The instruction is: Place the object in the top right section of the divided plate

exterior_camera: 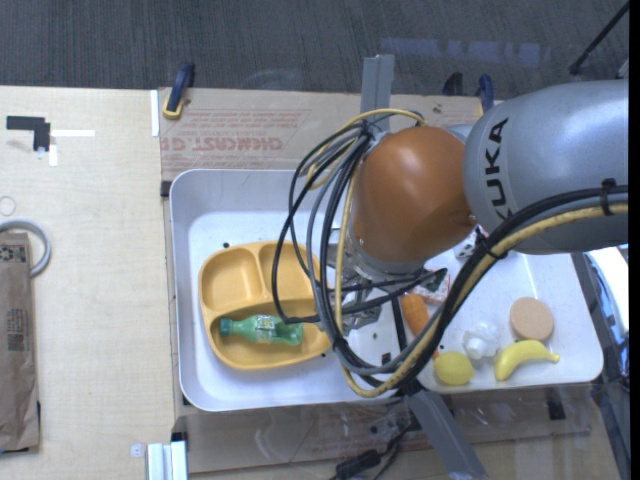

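Light wood bench (90,268) under dark carpet, cardboard sheet behind two white bins (190,298). Grey arm (540,168), orange band, hangs over the bins' middle, cables looped; pincer state: cannot tell. Yellow divided plate (235,278) sits left of arm. Green bottle (262,330) lies in plate's long front section. Right of arm: banana (520,358), tan disc (531,318), lemon (454,368).

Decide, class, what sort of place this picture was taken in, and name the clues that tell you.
Probably a robotics lab or test bench, not a kitchen. A KUKA arm trailing cables hangs over white bins holding toy-like food: a yellow divided plate with a green bottle, plus a banana and lemon.
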Controlling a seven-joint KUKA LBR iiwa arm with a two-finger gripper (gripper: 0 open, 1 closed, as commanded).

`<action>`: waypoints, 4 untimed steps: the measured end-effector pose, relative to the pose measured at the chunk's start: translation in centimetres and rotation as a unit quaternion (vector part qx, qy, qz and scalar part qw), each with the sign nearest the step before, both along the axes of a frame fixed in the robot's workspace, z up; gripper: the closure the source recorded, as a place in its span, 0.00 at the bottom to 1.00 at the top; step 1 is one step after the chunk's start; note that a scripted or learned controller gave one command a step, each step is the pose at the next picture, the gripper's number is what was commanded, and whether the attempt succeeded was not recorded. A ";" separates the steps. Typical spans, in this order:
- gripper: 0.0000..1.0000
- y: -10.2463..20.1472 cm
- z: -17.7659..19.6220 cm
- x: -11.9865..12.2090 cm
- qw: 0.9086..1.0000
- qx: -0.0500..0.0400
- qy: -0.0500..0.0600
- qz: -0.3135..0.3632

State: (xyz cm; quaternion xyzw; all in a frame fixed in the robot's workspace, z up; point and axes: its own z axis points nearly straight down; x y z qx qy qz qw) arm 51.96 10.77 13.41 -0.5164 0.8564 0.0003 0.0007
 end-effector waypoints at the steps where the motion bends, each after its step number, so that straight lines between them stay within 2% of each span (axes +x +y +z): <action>1: 1.00 7.9 10.1 -2.7 0.999 0.001 -0.001 0.047; 2: 1.00 9.7 -4.0 -3.9 0.998 0.002 -0.005 0.061; 3: 1.00 11.3 -0.3 -0.4 0.994 0.001 -0.001 0.110; 4: 1.00 8.3 0.1 -4.1 0.995 0.000 0.000 0.097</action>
